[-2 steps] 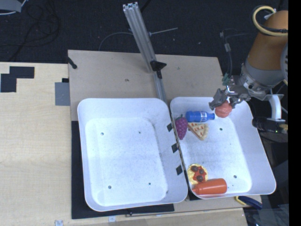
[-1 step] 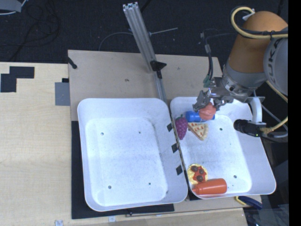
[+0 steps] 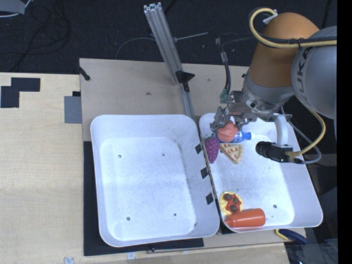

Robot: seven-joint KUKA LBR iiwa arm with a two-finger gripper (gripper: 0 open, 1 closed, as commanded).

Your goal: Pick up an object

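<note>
I have the gripper [image 3: 226, 124] low over the far left corner of the right bin [image 3: 300, 202], right on a pink-red toy [image 3: 227, 132] that sits there with a small blue piece [image 3: 245, 136] just to its right. From this slanted view I cannot tell whether the tool is released or clenched, nor whether the pink-red toy is actually caught or merely lying under it. Just nearer are a purple grape bunch [image 3: 212, 148] against the bin's left wall and a waffle-patterned wedge [image 3: 232, 152] beside it; well apart, in the near left corner, lie a yellow piece with dark spots [image 3: 230, 201] and a red sausage [image 3: 245, 218]. I judge the pink-red toy to be light, hollow plastic, fairly stiff and smooth, so it may squirt sideways under a pinch. I would take it across its rounded middle, keeping clear of the grapes and wedge crowding it. The left bin [image 3: 110, 126] sits alongside.
</note>
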